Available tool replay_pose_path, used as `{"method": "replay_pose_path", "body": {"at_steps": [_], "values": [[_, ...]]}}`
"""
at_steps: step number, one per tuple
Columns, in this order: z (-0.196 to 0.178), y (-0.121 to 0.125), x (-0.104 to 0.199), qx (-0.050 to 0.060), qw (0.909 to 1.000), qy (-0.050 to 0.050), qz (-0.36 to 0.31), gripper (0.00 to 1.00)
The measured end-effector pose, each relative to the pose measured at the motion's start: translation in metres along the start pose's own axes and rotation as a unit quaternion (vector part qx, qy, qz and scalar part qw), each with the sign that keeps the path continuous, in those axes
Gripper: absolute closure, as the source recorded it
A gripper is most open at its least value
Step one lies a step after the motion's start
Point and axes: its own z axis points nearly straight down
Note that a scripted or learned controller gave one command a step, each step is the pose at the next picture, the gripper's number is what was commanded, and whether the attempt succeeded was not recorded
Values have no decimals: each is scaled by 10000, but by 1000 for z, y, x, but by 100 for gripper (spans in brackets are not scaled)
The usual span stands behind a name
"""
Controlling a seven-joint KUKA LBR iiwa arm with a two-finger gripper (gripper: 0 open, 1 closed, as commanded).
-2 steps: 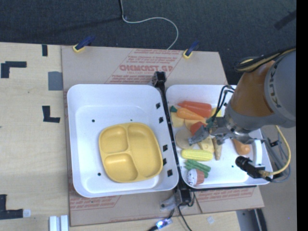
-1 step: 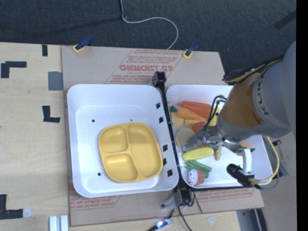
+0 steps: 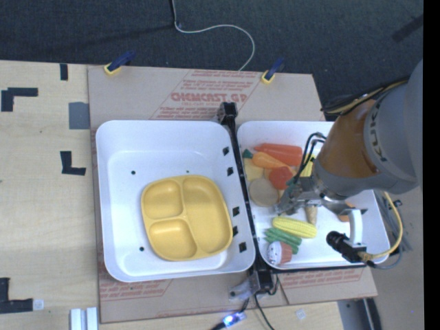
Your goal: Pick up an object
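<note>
Yellow stands out nearest us: an ear of toy corn (image 3: 294, 227) lies in the near part of the right bin (image 3: 375, 251), with a green piece (image 3: 284, 238) and a small red-and-white item (image 3: 277, 253) just beside it toward the near rim. The yellow divided plate (image 3: 185, 216) sits alone in the left bin (image 3: 117, 184).

We judge the pick is at the approach stage, and the corn is the likeliest target. To do it well we would straddle its narrow width, descend straight, and keep clear of the round tan piece (image 3: 262, 192) on its far side.

The gripper (image 3: 297, 199) hangs low over the toys, just beyond the corn; we cannot tell how its pincer stands. The arm (image 3: 357, 150) enters from the right, its orange band above the wrist, bent downward. Farther off lie an orange carrot (image 3: 278, 150) and a red piece (image 3: 279, 176).
</note>
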Motion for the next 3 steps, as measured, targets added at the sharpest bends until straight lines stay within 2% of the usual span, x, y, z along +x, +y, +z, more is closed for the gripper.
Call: {"method": "replay_pose_path", "body": {"at_steps": [1, 2, 3], "values": [[-55, -9, -3, -23, 10000, -1, 4, 100], [-109, -7, -13, -29, 10000, -5, 4, 100], [-122, -7, -13, -14, 10000, 1, 0, 100]]}}
